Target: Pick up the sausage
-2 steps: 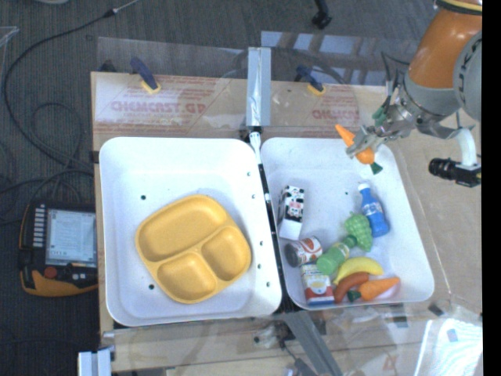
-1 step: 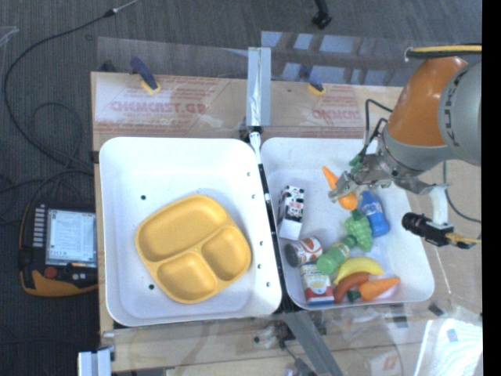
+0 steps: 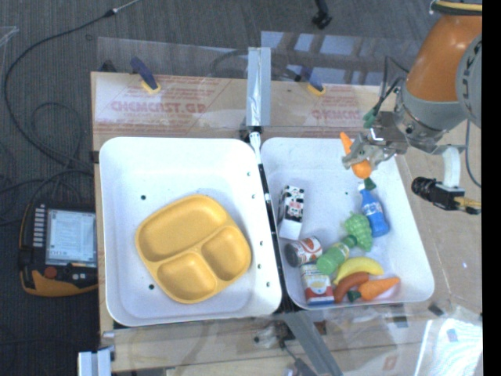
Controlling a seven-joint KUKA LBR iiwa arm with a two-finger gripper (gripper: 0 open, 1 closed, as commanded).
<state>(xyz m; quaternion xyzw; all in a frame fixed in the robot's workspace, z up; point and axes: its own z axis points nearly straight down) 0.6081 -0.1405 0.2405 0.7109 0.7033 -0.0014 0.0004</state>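
Left bin (image 3: pixel 125 171) first: a yellow tray (image 3: pixel 194 247) with three compartments lies in it, and no toy food near it. Across the divider, the right bin (image 3: pixel 313 159) holds the clutter. A small carton (image 3: pixel 292 207) stands near the divider, a ball (image 3: pixel 308 249) and a can (image 3: pixel 315 283) sit below it, then green grapes (image 3: pixel 358 229) and a blue bottle (image 3: pixel 374 212).

And there's the sausage (image 3: pixel 345 286), reddish-brown, in the near-right corner, tucked under the banana (image 3: pixel 359 269) and touching the carrot (image 3: pixel 380 287). It looks like a light, stiff plastic toy, smooth and likely slippery on its rounded sides. My call: pinch it across the middle, where it's narrow, though the neighbours crowd both flanks and leave little room.

Over to the right, the gripper (image 3: pixel 365 153) hangs above the bin's far end, well apart from the sausage, wrist tilted down from the orange band. An orange piece (image 3: pixel 350 153) shows right at its tip; whether it's pinched there I can't tell.
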